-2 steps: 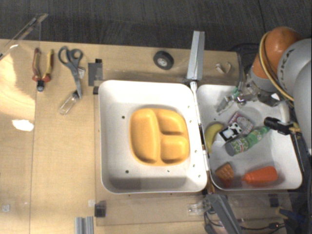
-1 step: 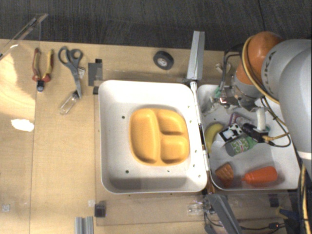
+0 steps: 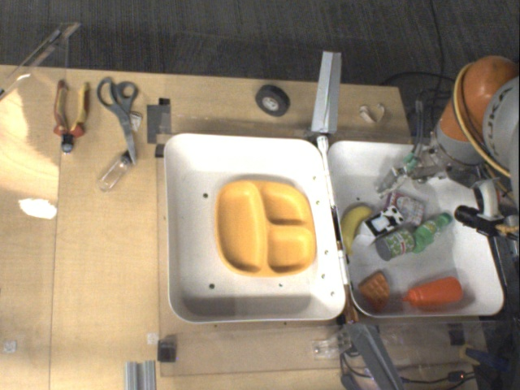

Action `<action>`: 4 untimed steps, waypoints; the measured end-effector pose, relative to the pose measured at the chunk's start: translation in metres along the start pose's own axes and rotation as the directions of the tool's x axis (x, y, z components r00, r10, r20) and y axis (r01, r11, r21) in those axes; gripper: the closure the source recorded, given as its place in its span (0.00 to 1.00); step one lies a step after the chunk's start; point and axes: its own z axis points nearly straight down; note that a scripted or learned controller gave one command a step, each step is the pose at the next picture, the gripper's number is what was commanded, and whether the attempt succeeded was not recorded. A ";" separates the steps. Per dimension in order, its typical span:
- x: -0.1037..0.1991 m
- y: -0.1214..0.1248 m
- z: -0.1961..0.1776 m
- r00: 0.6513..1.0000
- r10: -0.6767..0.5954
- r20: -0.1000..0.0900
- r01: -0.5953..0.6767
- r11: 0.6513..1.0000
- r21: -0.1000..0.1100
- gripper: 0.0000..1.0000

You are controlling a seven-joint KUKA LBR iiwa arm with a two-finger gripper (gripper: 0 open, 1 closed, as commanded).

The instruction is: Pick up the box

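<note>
Two bins, box point(image 3: 396, 215) lying in right bin point(image 3: 357, 157) beside banana point(image 3: 353, 224) and bottle point(image 3: 410, 238), gripper point(image 3: 418, 162) parked at far right, grip state can't be told

You won't find any text you can read here. The green bottle point(image 3: 410, 238), lying in the right bin point(image 3: 487, 303), carries a dark label band, but its print is too small and blurred to make out. The small black-and-white box point(image 3: 393, 216) just beside the bottle's base shows a bold pattern that does not resolve into letters or numbers. Nothing on the yellow tray point(image 3: 266, 225), the left bin point(image 3: 187, 218) or the surface point(image 3: 89, 283) bears a legible mark.
</note>
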 end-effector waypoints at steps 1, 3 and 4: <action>-0.005 -0.047 -0.001 1.000 -0.013 0.001 0.013 1.000 -0.002 0.00; -0.006 -0.043 -0.015 1.000 -0.016 0.006 0.016 1.000 -0.013 0.00; 0.003 -0.079 -0.002 0.997 -0.078 0.002 0.078 0.997 -0.005 0.00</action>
